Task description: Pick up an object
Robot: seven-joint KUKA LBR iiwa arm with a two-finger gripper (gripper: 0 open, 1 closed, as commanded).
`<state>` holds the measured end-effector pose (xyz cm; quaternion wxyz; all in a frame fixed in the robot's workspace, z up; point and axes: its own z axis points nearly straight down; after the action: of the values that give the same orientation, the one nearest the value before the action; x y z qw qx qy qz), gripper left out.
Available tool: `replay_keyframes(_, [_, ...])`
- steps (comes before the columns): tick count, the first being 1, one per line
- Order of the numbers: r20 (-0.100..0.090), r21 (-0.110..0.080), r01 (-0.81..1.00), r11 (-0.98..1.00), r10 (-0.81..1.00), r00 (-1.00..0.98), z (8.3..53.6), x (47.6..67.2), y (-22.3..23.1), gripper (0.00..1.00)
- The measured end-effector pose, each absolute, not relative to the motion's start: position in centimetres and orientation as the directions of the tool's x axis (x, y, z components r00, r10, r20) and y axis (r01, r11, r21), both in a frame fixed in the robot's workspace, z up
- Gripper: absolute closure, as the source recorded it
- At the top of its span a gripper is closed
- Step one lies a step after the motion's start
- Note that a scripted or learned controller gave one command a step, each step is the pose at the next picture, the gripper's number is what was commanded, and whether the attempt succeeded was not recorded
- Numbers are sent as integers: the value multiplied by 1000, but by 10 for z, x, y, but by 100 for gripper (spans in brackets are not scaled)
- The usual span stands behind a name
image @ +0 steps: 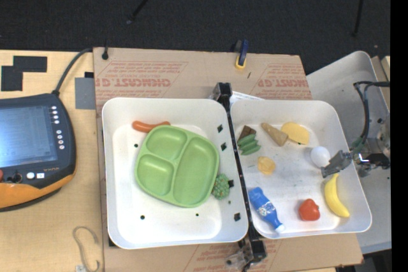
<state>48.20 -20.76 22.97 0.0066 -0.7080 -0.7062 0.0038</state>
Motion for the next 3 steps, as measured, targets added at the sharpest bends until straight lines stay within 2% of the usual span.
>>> replay_keyframes(1, [0,-1,1000,0,1000,0,236,484,-208,0])
replay_keyframes(2, [3,-6,1000,3,1000,-3,179,493,-201,0])
replay_keyframes(3, [3,-7,1000,2,1000,-2,121,483,-200,0])
